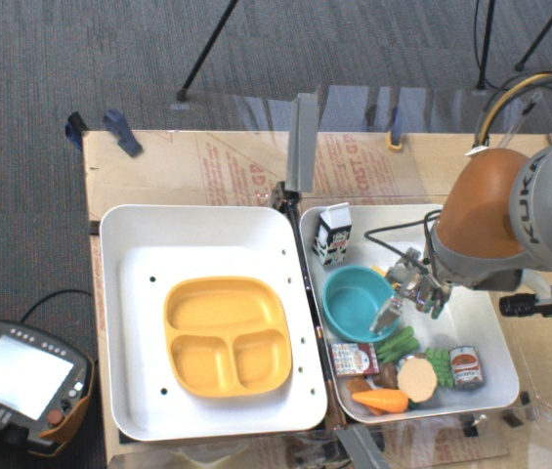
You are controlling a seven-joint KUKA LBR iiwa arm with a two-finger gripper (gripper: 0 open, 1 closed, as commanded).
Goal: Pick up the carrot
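The carrot (381, 400) is a small orange piece lying near the front edge of the right bin (490, 355), left of a round tan slice (417, 379). My gripper (394, 310) hangs above the right bin, over the right rim of a teal bowl (356, 300), well behind the carrot. Its fingers look slightly apart with nothing between them.
The right bin also holds a small milk carton (333, 233), green vegetables (400, 344), a red-labelled box (354, 359) and a small can (465, 367). A yellow divided plate (228, 335) lies in the left bin (139, 262). A tablet controller (23, 377) sits at the lower left.
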